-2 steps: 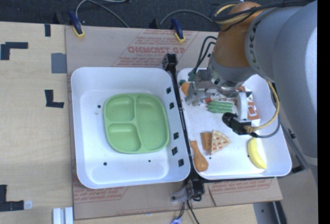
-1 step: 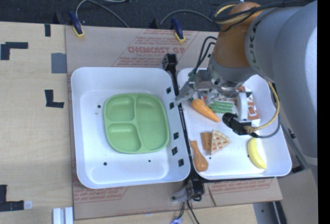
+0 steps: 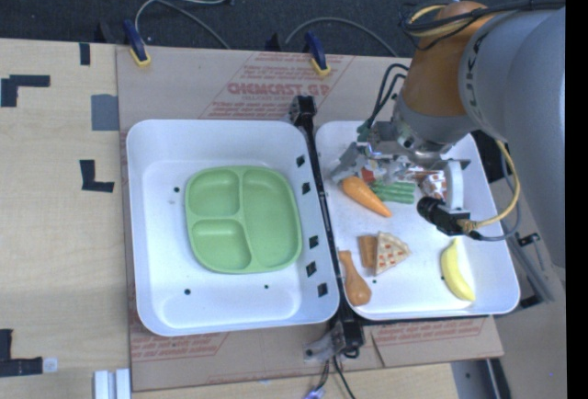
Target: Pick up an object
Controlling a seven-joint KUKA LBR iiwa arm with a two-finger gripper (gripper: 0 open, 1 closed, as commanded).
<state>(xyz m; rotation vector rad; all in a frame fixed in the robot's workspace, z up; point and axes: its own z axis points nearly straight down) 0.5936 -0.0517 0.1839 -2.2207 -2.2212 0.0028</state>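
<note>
Drumstick beside pizza slice

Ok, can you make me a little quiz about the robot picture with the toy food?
1. True or false: the green divided plastic plate lies in the left white bin.
2. Which toy lies nearest the tool? A) yellow banana B) orange carrot C) pizza slice
3. Fill in: the banana lies near the right white bin's ____ corner.

Key: 1 true; 2 B; 3 front right.
</note>
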